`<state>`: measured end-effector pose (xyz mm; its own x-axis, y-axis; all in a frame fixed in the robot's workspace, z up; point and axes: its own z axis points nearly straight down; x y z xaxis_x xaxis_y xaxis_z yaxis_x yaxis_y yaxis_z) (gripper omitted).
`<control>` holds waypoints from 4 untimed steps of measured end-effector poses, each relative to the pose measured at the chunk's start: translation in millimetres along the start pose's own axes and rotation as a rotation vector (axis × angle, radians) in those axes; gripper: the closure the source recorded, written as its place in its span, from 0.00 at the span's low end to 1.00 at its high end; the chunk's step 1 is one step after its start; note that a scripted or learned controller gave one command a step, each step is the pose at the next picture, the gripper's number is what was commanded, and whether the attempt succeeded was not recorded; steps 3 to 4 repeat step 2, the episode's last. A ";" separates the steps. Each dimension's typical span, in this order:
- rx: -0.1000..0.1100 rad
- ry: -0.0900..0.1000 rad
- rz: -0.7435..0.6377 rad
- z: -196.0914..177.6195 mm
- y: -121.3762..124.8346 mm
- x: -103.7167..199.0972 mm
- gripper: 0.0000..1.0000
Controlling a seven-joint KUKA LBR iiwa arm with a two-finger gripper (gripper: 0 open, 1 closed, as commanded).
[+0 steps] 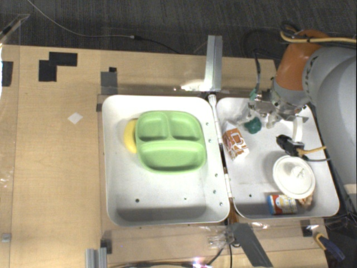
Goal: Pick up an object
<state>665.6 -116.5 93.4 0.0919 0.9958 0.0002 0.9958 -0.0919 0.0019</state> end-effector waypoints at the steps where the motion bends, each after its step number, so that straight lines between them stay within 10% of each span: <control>1: -0.001 -0.002 -0.008 -8.6 1.5 1.3 1.00; 2: 0.001 0.000 0.039 -131.4 -57.6 45.4 1.00; 4: 0.001 0.000 0.039 -131.4 -57.6 45.4 1.00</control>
